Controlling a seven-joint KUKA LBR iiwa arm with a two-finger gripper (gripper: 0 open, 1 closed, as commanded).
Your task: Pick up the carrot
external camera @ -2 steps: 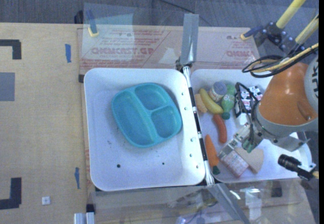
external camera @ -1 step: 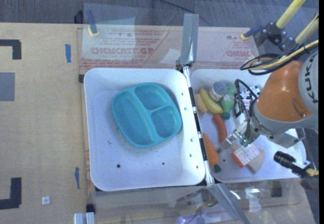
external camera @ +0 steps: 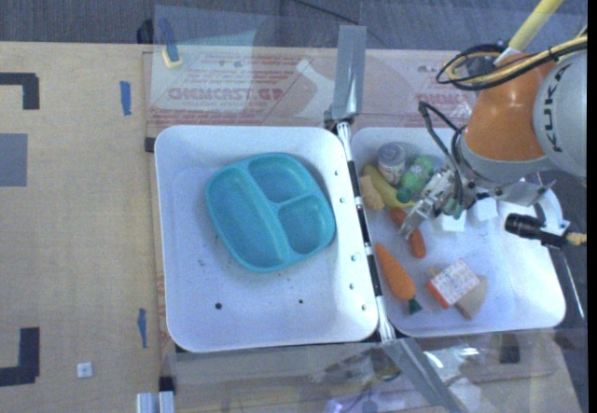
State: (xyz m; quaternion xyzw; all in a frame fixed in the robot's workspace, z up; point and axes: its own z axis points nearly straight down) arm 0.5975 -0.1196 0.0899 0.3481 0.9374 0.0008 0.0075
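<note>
The carrot (external camera: pixel 395 276), orange with a small green end, lies in the right bin (external camera: pixel 522 304) near its left wall, pointing toward the front. My gripper (external camera: pixel 417 215) hangs over the middle of that bin, up and to the right of the carrot and apart from it. A small red piece (external camera: pixel 417 244) lies just below the gripper's tip, between it and the carrot. I see nothing held by the gripper.
A yellow banana (external camera: pixel 377 189), a green item (external camera: pixel 416 175) and a small can (external camera: pixel 391 159) crowd the right bin's back left. A pink-and-white box (external camera: pixel 453 282) sits right of the carrot. A blue divided plate (external camera: pixel 270 211) lies in the left bin (external camera: pixel 187 290).
</note>
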